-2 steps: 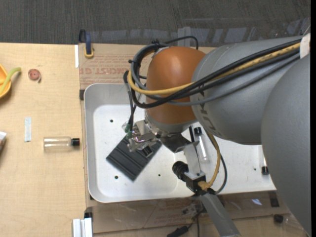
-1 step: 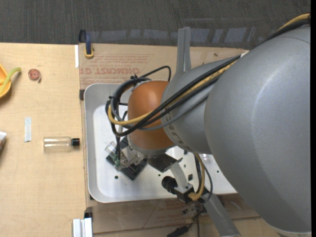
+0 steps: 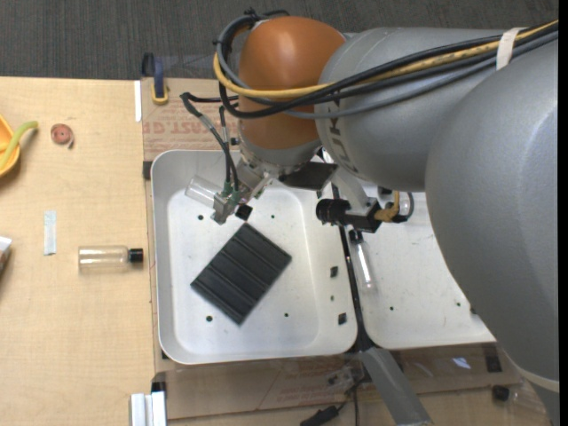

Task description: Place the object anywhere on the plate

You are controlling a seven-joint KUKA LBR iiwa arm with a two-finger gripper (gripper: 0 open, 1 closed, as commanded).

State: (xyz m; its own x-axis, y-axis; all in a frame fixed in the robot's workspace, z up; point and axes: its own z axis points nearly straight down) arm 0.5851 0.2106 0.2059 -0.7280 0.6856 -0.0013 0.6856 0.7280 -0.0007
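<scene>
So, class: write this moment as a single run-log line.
arm: over left bin | gripper: above black ridged plate | left bin: holds plate | bench: clear bottle

My gripper (image 3: 232, 201) hangs over the left bin (image 3: 173, 264), toward its 11 o'clock corner. The ribbed plate (image 3: 242, 272) lies in that bin, tilted, just at my gripper's 5 o'clock. The right bin (image 3: 417, 300) sits at the left bin's 3 o'clock. On the bench (image 3: 71, 327), a bottle (image 3: 108, 256) lies at the plate's 9 o'clock, outside the bin.

Dark grey carpet floor (image 3: 89, 16) behind a light wooden bench (image 3: 71, 327)
</scene>
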